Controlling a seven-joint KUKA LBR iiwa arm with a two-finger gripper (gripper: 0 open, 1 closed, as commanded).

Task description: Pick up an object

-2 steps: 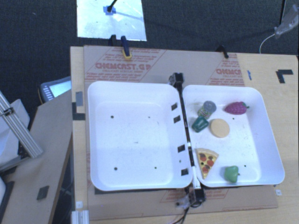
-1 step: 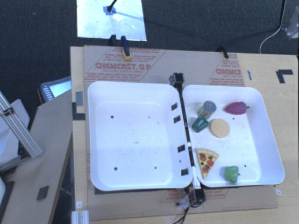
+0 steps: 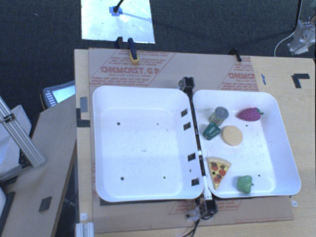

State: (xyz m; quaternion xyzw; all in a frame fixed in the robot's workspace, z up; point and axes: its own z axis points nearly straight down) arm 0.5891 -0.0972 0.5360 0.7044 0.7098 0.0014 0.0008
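Note:
The right bin (image 3: 281, 132) holds several small toy foods. A magenta berry (image 3: 249, 114) lies near its far wall, with a small grey can (image 3: 218, 115) to its left. A dark green pepper (image 3: 211, 131) sits beside a round tan cookie (image 3: 232, 135). Near the front lie a pizza slice (image 3: 218, 171) and a bright green pepper (image 3: 244, 183).
The left bin (image 3: 143, 142) sits beside the right one, joined along a black-clipped divider (image 3: 193, 137). Both rest on a cardboard sheet (image 3: 163, 65) on the wooden bench. A shiny metal plate (image 3: 117, 14) lies beyond the bench. An aluminium rail (image 3: 19, 137) stands at the left.

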